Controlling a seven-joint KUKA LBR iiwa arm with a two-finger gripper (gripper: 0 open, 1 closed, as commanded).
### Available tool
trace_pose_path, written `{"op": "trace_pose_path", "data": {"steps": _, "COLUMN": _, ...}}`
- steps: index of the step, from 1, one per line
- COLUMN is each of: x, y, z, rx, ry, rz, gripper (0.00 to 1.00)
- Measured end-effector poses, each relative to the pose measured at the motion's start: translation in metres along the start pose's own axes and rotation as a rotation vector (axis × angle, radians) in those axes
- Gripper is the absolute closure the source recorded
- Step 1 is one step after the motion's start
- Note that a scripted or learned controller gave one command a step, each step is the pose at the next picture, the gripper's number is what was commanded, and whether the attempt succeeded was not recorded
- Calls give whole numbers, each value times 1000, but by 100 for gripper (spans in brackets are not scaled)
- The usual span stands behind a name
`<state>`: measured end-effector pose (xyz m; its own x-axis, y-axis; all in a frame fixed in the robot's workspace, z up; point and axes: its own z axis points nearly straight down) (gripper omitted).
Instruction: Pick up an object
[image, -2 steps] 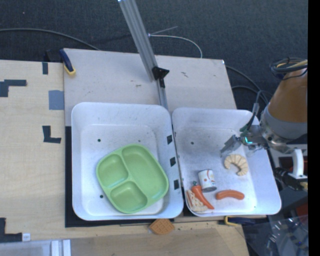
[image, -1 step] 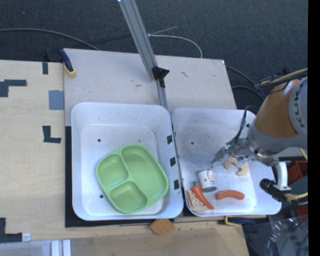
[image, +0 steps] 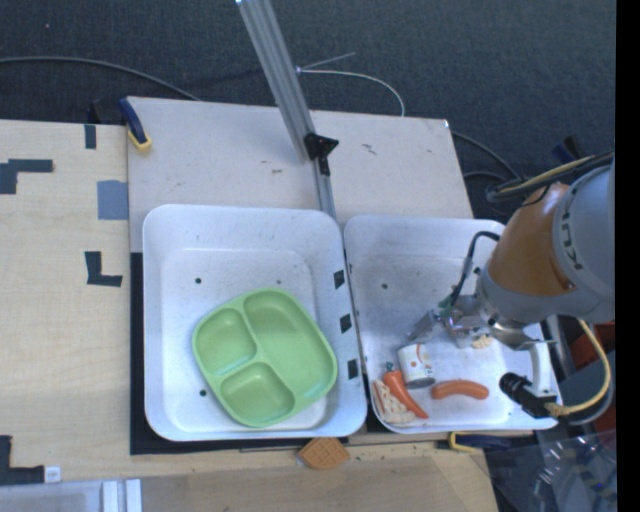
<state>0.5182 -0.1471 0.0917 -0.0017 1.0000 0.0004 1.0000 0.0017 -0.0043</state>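
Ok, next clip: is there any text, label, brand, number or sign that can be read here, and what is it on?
No text reads legibly.
The small white can in the right bin has a reddish mark on its side, too small and blurred to read.
The green divided plate in the left bin carries no print.
The dark tape pieces on the wooden bench are plain shapes, not letters.
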Motion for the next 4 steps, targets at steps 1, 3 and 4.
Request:
{"op": "trace_pose_path", "data": {"steps": 1, "x": 0, "y": 0, "z": -12, "rx": 1, "ry": 1, "rz": -1, "gripper": 100}}
{"op": "trace_pose_path", "data": {"steps": 3, "x": 7, "y": 6, "z": -113, "rx": -7, "ry": -1, "rz": 0, "gripper": 100}}
{"op": "trace_pose_path", "data": {"steps": 4, "x": 8, "y": 6, "z": -116, "rx": -3, "ry": 0, "rz": 1, "gripper": 100}}
